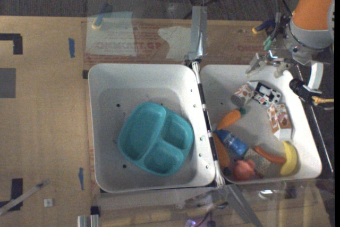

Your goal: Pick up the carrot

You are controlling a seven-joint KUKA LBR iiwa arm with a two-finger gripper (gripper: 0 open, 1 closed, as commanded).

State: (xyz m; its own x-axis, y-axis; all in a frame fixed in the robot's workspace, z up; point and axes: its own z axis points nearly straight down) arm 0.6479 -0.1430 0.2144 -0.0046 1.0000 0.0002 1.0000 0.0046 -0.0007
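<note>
The carrot [229,118] is orange with a small green top and lies tilted near the left wall of the right bin [306,130], its top pointing up and to the right. My gripper [267,61] hangs over the far rim of that bin, up and to the right of the carrot and well apart from it. I see nothing held in it. The grey arm with its orange band [314,1] comes in from the upper right.
Around the carrot lie a blue bottle [232,142], a thin orange piece [269,155], a banana [289,158], a pink fruit [244,169], small cartons [280,119] and a black-and-white item [267,94]. The left bin [106,93] holds a teal divided plate [155,138].
</note>
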